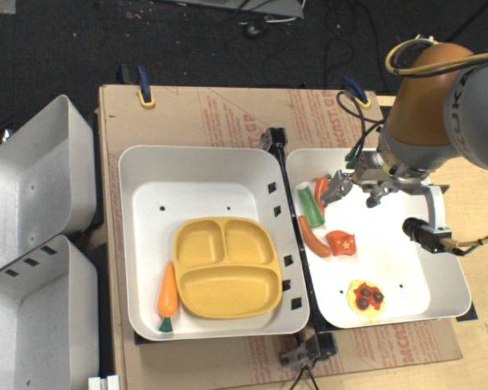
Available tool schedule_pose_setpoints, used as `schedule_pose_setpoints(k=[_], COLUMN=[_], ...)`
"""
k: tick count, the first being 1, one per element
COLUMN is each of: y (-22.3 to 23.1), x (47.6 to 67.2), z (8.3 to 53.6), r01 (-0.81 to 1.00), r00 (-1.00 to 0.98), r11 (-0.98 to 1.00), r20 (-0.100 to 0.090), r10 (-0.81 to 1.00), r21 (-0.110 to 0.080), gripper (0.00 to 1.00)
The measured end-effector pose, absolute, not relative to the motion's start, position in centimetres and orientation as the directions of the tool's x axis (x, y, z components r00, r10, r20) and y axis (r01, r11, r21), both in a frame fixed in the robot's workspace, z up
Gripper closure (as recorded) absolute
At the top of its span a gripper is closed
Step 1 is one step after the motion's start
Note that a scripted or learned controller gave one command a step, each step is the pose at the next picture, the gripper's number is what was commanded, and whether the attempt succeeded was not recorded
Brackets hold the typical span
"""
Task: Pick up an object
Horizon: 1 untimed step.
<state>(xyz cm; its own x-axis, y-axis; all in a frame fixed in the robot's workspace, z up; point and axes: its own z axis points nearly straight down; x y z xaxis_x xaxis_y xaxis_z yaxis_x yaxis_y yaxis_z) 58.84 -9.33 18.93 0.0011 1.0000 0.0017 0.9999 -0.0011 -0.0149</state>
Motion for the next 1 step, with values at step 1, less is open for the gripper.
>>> schedule_pose_setpoints(k=[1], y=[-9.32], x=[59.15], z=[19.75], r01=[1.000], r00=[-0.001], r11=[0.001], r20=[0.000], r10=[1.000], r21=[-0.001], gripper=[0.00])
